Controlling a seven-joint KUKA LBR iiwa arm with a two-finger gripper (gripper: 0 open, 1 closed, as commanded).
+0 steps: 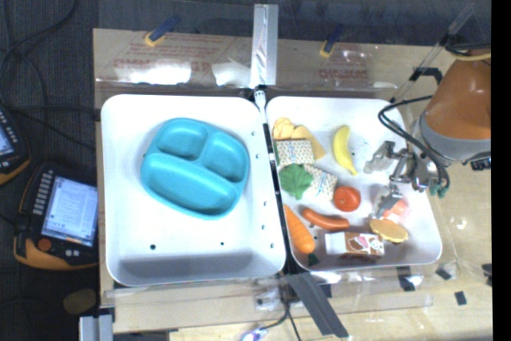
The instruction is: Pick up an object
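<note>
You see two white bins side by side. The left bin (120, 243) holds a blue tray (196, 165). The right bin (427, 239) holds toy food: a banana (343, 148), a tomato (346, 198) and a carrot (299, 231). The gripper (389, 181) hangs over the right bin, near the tomato.

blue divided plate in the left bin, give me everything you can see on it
The light blue, rounded plastic-looking divided plate lies flat, right way up, in the left shallow white bin, towards the bin's far half and turned at a slant. Raised ridges split it into three wells: one long well on the near side and two smaller ones behind. It looks glossy and holds nothing. It touches only the bin floor.
</note>
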